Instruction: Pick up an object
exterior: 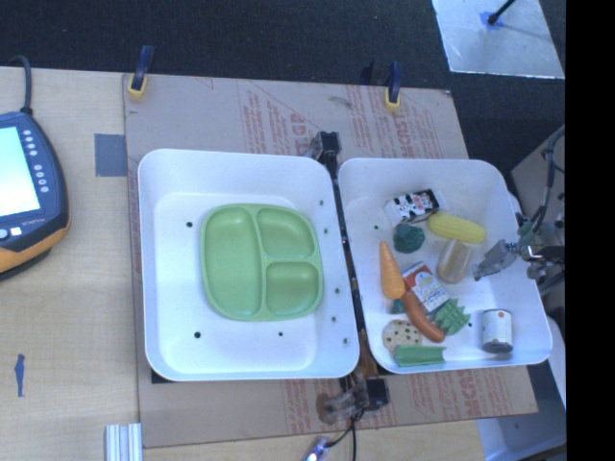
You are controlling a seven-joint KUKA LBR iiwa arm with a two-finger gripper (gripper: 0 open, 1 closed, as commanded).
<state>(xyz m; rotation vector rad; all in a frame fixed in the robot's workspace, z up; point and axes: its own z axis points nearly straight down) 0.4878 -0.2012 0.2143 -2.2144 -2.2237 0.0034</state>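
Now two white bins sit side by side on the bench. Inside the left bin [173,344] lies a big green plate [260,260] with three parts. Toys crowd the right bin [370,185]: a yellow corn [455,228], an orange carrot [389,270], a little can [496,330], a cookie [398,334] and a black and white cow [413,204]. The gripper [498,257] hangs over the right edge of this bin, near the corn. I cannot tell how wide it is or if it has a toy.

A robotics lab: clamped cardboard [288,113] on a bench, teach pendant [27,192] alongside.
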